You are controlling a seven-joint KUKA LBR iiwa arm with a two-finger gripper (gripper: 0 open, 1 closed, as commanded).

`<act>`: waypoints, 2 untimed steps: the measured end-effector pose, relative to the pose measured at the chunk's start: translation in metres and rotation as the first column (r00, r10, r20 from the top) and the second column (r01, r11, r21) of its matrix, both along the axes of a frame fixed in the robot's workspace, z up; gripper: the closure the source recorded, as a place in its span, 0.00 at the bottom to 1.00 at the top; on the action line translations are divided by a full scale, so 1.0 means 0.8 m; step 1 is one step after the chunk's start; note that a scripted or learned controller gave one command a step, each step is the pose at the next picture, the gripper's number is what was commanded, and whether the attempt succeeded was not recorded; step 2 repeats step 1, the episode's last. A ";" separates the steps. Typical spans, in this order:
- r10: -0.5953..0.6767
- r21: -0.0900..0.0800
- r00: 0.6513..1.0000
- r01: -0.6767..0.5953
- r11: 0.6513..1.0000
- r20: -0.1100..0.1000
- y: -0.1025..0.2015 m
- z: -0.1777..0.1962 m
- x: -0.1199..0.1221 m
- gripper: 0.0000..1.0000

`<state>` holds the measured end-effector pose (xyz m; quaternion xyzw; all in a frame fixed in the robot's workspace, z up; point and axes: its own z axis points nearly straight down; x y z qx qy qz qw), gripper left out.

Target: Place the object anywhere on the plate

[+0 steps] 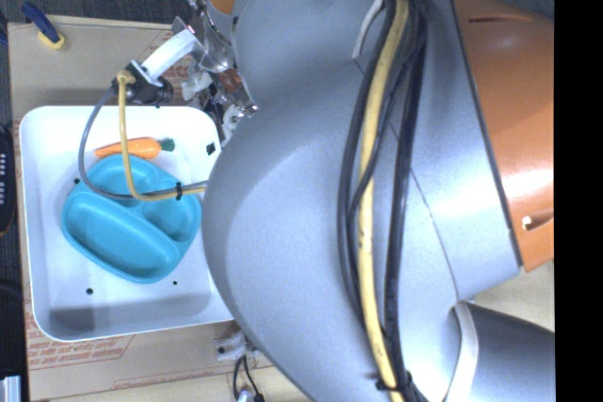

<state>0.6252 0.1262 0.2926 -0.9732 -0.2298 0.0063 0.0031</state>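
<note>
The carrot (141, 147) lay in the white bin (38, 202) against the blue plate's (118, 231) far rim, arguably not yet placed; the gripper (213, 75) hung nearby, its grip state unreadable.

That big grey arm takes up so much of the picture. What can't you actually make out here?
- Second bin: camera view, covered by the arm.
- Gripper: whether open or shut is lost in cables and clutter.
- Carrot: touching the blue plate or only beside it, unclear.
- Left bin: right side behind the arm.
</note>
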 end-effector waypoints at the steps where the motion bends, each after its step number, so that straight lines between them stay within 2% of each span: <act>1: -0.047 -0.003 0.999 0.047 0.999 0.001 0.010 -0.032 -0.013 0.00; 2: -0.047 -0.003 0.999 0.047 0.999 0.001 0.010 -0.032 -0.013 0.00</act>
